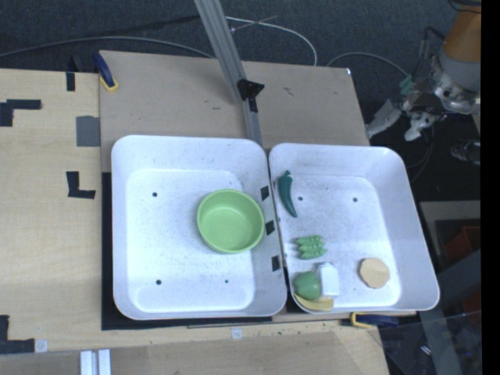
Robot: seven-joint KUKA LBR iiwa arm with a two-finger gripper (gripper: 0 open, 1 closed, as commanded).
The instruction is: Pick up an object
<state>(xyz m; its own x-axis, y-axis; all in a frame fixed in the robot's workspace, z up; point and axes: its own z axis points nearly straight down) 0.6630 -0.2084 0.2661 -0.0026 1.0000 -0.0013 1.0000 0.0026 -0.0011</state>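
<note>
In the left bin (141,209) stands a light green bowl (230,221). The right bin (391,186) holds a dark green pepper (287,192) by its left wall and a small light green ridged piece (310,246) below it. At the front lie a green round object (308,285), a small white block (328,278), a yellow piece (316,303) and a tan disc (374,273). My gripper (398,122) hangs outside the bins, beyond the right bin's far right corner. Its fingers are spread open with nothing between them.
A grey metal pole (223,41) slants down from the top to the gap between the bins. Cables (266,26) trail over the dark floor behind the bench. The arm's wrist (461,61) is at the upper right edge.
</note>
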